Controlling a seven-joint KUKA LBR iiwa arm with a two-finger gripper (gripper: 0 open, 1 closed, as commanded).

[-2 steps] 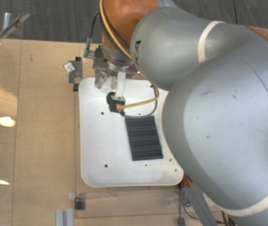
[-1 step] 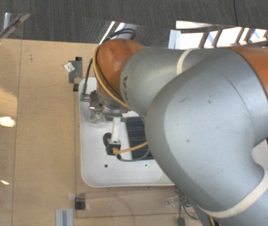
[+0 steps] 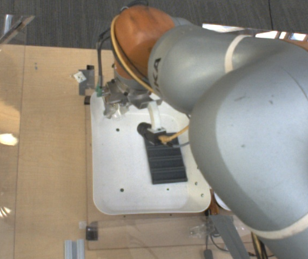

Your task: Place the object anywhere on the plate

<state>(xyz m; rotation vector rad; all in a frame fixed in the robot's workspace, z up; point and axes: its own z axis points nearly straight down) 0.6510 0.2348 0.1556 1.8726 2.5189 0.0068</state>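
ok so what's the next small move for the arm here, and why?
Probably shift the gripper down and right in the view, to hover over the dark ribbed block. The block lies flat near the middle of the white bin, while the gripper sits by the bin's upper-left corner, apart from it, so the pick looks not yet done.

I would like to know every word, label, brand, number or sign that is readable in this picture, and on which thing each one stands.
Dark lettering on the grey arm, just below the orange band: cut off and seen at a slant, not readable.
Small white tag at the bench beside the bin: too small to read.
Black ribbed object in the bin: no text visible.
Nothing else carries writing.
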